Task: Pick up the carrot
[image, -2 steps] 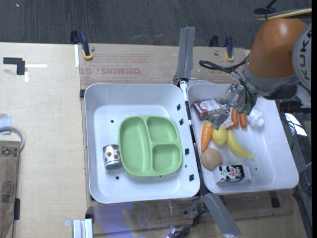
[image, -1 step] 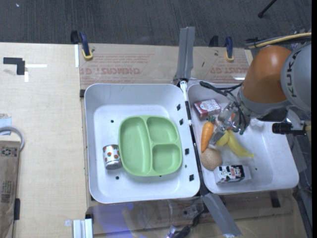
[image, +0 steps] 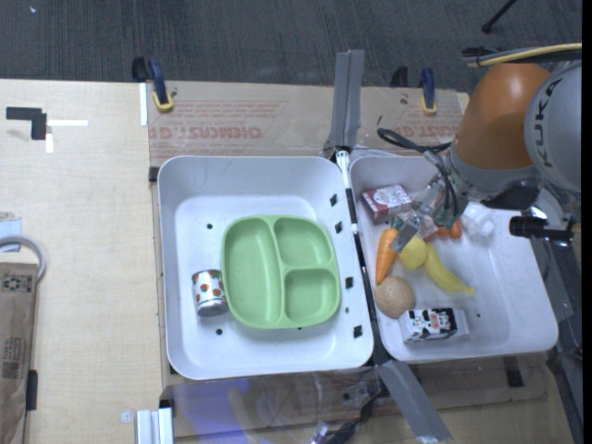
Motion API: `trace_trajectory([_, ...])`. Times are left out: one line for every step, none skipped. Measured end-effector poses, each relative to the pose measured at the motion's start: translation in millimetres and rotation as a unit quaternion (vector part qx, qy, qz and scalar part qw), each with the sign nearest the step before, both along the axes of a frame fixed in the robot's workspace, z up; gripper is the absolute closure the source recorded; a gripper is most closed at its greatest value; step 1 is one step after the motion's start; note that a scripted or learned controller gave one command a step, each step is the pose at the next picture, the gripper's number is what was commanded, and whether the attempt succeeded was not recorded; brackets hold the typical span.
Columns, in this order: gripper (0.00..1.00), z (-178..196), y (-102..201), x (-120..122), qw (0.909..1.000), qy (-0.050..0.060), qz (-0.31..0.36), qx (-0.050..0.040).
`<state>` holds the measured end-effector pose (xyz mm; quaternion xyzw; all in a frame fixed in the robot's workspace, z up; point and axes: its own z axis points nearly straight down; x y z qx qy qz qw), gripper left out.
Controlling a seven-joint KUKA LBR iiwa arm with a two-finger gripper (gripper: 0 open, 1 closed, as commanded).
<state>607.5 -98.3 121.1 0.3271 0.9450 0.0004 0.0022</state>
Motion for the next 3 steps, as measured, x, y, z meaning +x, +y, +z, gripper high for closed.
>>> trace_trajectory([0.00,-19,-8,10,0.9948,0.005,0.102,-0.0036])
trace_trajectory([1.00,-6,-9,16,0.9949,-0.008,0.100,-0.0071])
trace_trajectory([0.00,-6,-9,16,0.9949,-0.008,0.100,-0.0069])
